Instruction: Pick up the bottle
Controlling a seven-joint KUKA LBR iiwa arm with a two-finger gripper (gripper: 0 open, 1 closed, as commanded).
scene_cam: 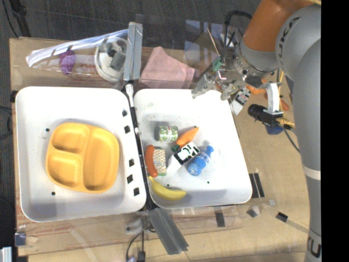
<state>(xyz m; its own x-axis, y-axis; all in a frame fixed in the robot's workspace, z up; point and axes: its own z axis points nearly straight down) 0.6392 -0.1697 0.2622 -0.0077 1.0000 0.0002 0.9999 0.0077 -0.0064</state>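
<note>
A: Right, where's the bottle [198, 161]?

B: In the right bin [229, 125], toward its near right part. It's a small blue one lying on its side, cap end pointing far and right. Its near-left end touches a black-and-white block [185, 154].

A: What else is in there with it?

B: An orange carrot [187, 136] lies tilted just beyond the block. Left of the carrot sits a small green and grey can [167, 132] on its side. Nearer, by the bin's left wall, there's a red-orange sausage-shaped thing [150, 160] with a patterned packet [159, 159] right beside it. A banana [166, 190] lies along the near edge.

A: And the gripper [215, 86]?

B: Up at the far edge of the right bin, above the rim, well apart from the bottle. Nothing is between its fingers. Whether they stand apart or together, I cannot tell; the metal parts blur into the wires and bench behind.

A: The arm?

B: The grey arm [308, 91] runs down the right side, with the orange band [270, 23] at the far right above the wrist.

A: The left bin [27, 146]?

B: It holds a yellow divided tray [83, 156], flat, about in the middle.

A: Anything beyond the bins?

B: A pink cloth [165, 69] lies just past the right bin's far left corner, and a clear plastic bag [82, 56] with a purple item inside lies past the left bin.
</note>
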